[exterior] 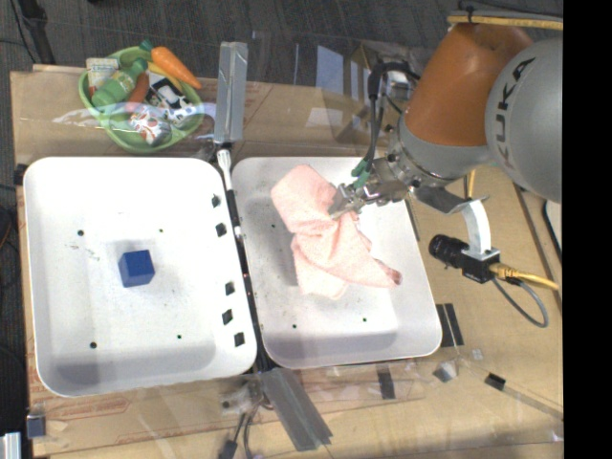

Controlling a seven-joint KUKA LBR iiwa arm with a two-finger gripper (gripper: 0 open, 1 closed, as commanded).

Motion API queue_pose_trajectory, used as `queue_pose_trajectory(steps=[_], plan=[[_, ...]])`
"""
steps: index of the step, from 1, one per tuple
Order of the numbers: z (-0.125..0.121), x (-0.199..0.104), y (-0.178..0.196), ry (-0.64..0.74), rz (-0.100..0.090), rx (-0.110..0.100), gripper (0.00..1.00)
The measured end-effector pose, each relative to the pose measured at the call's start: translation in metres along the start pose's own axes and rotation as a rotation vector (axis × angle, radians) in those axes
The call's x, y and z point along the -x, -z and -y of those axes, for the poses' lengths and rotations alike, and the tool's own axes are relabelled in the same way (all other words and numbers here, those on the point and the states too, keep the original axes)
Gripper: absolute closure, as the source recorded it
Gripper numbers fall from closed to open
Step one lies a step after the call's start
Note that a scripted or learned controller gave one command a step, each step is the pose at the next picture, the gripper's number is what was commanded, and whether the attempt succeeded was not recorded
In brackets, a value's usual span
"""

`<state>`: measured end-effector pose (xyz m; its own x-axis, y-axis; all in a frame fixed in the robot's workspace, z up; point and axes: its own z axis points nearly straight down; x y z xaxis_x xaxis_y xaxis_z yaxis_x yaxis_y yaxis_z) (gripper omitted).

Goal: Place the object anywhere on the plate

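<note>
My gripper (346, 199) pinches the pink cloth (325, 242), which lies mid right bin (421, 323), toward its far edge. I judge the pinch shallow: limp fabric may slip out during lifting.

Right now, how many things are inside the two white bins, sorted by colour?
Blue: 1, the blue cube in the left bin
Pink: 1, the pink cloth in the right bin, with the claw at its upper edge
Total: 2
</note>
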<state>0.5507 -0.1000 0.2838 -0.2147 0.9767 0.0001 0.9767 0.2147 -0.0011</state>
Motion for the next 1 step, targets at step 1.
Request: queue_pose_trajectory(steps=[1], plan=[[-0.0007, -0.0019, -0.0515, 0.008, -0.001, -0.004, 1.0]])
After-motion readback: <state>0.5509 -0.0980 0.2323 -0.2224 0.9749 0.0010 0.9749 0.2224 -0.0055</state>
